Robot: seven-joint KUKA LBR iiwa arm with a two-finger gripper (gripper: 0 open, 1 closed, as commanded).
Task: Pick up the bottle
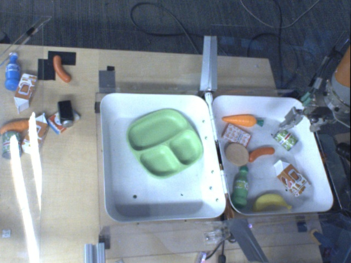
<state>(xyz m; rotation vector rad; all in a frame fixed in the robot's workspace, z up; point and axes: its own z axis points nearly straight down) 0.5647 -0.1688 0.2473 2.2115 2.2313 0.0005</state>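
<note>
Clutter lines the far left of the wooden bench [82, 163]: a small blue bottle [12, 70] by the edge, a toy sausage [62, 69] on black pads beside it, small cartons [25, 89] and a black block [65, 110] below. Next comes the left bin [109, 201], which holds a green sectioned plate [165, 142] lying flat near its middle. A metal rail [209, 64] marks where the two bins meet. In the right bin [323, 201] a carrot [239, 120] lies near the far wall, with a red-and-white packet [237, 135] just under it, a round brown disc [237, 154] below that, and a second sausage [261, 153] touching the disc's right side. The green bottle [241, 186] lies near the bin's front wall, cap pointing away from the camera, just left of a banana [271, 201] at the front edge. Farther right sit a green-and-white carton [286, 140] and an orange-and-white carton [292, 179]. The gripper [294, 118] hangs over the bin's far right corner, just above the green-and-white carton and well apart from the green bottle; whether it is spread or clenched cannot be told from this angle, and nothing shows in its grasp. The arm's orange band [344, 70] enters at the right edge.
</note>
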